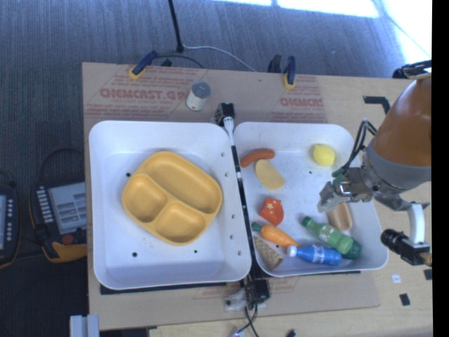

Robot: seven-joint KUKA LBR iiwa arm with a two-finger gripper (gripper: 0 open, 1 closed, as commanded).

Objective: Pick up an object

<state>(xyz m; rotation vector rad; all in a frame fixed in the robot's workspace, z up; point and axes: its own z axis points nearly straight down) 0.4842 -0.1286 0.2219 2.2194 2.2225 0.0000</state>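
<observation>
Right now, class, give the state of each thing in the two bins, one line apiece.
Yellow tray: upright, compartments bare, in left bin.
Green bottle: lying on its side.
Blue bottle: lying on its side.
Carrot: lying flat.
Lemon: resting alone near the far wall.

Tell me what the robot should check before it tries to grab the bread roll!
1. Gripper above the bread roll: ok, it hangs just over it.
2. Fingers ready to grab: cannot tell.
3. Roll free of neighbours: not ok, the green bottle lies right beside it.
4. Roll inside the right bin: ok.
5. Nothing held already: cannot tell.
</observation>
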